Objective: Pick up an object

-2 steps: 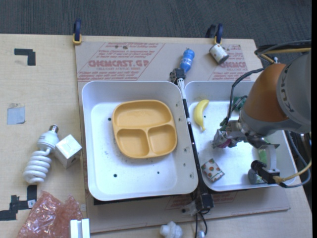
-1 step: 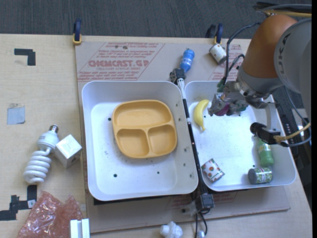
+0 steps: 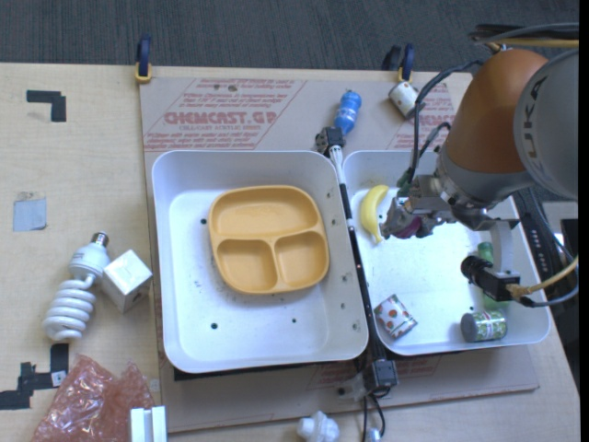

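1. While I watch from the overhead feed, I log the gripper (image 3: 408, 221) low in the right bin (image 3: 433, 343), near its upper left corner, hung from the grey and orange arm (image 3: 502, 127).
2. Nearest candidate: banana (image 3: 372, 212), lying just left of the gripper against the bin's left wall. Its long axis runs roughly up and down the view, curved, so any approach goes leftward across that axis.
3. Gripper state: I cannot tell; the wrist and cabling hide the tips, and something purplish there may be part of the tool.
4. Other right-bin stock: spotted carton (image 3: 395, 317) near the lower left, green can (image 3: 484, 326) lower right, green bottle (image 3: 485, 254) partly behind cabling.
5. Left bin (image 3: 184, 339): yellow divided tray (image 3: 269, 239), well apart from the gripper.
6. Judgement: nothing lifted yet.
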